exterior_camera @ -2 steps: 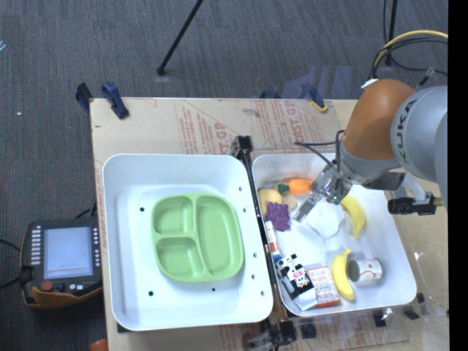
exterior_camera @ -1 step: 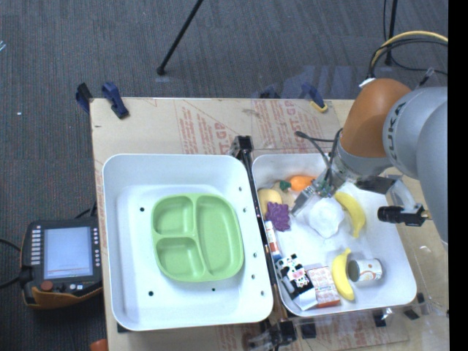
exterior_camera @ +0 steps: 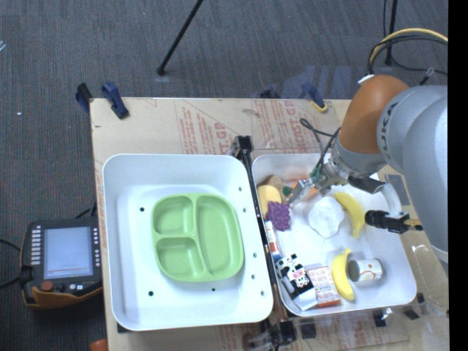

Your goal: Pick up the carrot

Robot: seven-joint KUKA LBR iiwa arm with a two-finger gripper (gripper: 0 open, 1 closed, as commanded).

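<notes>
Carrot, a small orange piece [exterior_camera: 308,191], lies at the far left of the right white bin [exterior_camera: 406,284], just under my gripper [exterior_camera: 316,182]; whether my gripper is apart or together I cannot tell. I judge this the reaching step; next I must clamp and lift. Beyond, the cardboard-covered surface [exterior_camera: 183,123], then grey carpet floor [exterior_camera: 73,42].

Arm: your grey arm [exterior_camera: 417,145] reaches in from the right, bent downward.
Gripper: your gripper [exterior_camera: 316,185] points low and leftward.
</notes>
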